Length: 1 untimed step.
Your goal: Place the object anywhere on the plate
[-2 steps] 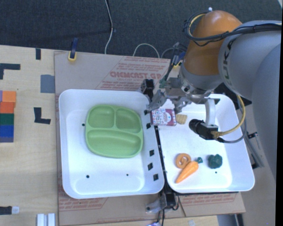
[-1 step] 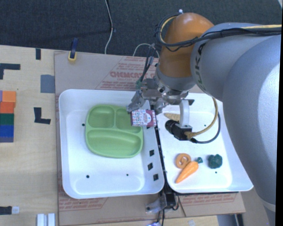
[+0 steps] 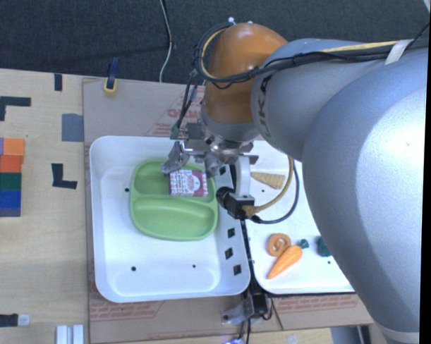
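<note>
Grey arm (image 3: 357,158) fills the right. End effector (image 3: 189,162) over 1 green plate (image 3: 173,223), gripping 1 pink packet (image 3: 187,183). 2 white bins (image 3: 113,270); right one has 1 carrot (image 3: 286,260), 1 pretzel (image 3: 277,243).

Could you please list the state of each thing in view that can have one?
End effector: over the plate, at the small carton.
Small pink carton: over the plate's upper compartment, against the end effector; resting or lifted, cannot tell.
Green plate: lying flat in the left bin.
Left bin: holding the plate.
Toy carrot: lying in the right bin.
Wedge-shaped piece: lying in the right bin.
</note>
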Available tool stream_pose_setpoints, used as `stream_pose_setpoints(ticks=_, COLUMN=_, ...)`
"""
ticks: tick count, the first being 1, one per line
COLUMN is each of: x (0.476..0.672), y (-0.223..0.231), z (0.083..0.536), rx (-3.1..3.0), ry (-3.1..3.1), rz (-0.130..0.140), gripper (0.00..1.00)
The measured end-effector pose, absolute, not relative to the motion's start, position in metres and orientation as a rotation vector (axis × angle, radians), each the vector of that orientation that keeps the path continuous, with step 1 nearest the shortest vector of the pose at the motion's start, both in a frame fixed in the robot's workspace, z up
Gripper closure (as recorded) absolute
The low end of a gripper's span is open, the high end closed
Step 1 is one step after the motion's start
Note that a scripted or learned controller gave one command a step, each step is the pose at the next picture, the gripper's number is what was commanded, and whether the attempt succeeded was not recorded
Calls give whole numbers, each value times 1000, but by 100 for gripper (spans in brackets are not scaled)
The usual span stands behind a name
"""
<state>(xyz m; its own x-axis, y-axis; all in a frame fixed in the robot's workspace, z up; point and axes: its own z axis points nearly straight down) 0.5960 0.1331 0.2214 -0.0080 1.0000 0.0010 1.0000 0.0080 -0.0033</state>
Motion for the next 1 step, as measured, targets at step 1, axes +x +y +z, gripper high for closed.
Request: stream_pose_setpoints(ticks=1, x=597, y=129, z=222, rx=-2217, ry=-2224, rz=4, gripper=0)
